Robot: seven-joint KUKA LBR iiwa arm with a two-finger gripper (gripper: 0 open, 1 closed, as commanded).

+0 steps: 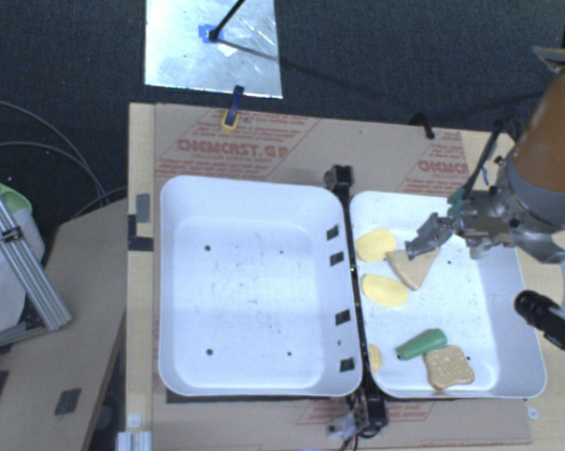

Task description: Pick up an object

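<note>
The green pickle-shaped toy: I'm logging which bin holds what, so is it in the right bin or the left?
In the right bin. The green pickle-shaped toy lies flat on its floor, beside a tan bread-slice toy.

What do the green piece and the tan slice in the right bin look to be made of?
The green piece looks like smooth molded plastic: even color, rounded form, probably toy food. The tan slice seems matte plastic or foam, bread-shaped with a speckled face. The right bin looks like glossy white plastic.

Red "CHEMCAST GP" lettering is printed repeatedly on the brown board [267, 144] beneath the bins.
</note>
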